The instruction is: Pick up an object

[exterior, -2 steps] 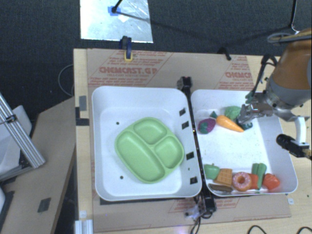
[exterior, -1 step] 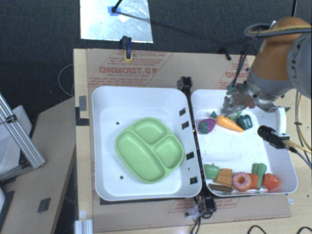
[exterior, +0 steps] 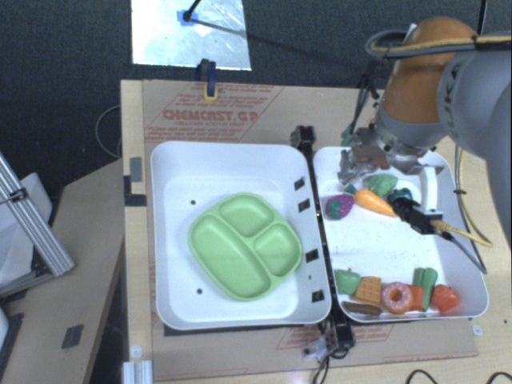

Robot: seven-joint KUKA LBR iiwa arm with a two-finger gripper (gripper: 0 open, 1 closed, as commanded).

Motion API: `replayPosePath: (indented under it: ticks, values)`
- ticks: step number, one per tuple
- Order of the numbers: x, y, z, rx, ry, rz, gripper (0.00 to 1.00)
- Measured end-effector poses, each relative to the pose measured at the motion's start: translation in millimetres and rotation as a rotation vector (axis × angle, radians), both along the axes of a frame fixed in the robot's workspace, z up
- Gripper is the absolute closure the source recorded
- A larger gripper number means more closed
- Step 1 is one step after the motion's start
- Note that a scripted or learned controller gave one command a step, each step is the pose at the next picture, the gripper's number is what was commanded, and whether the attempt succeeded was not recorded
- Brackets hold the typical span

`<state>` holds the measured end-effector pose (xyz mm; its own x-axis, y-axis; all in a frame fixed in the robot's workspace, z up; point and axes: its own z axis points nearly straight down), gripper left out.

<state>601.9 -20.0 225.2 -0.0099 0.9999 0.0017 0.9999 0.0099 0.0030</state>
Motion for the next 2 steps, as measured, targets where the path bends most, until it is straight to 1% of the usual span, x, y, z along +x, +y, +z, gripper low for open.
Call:
replayPosePath:
  ticks: [1, 2]
  values:
    - [36.6, 47.8, -8.4, 0.0, -0.001, 0.0, 1.0]
    - [37.7, 48.2, -8.2, -0.002, 0.0, -0.005, 1.0]
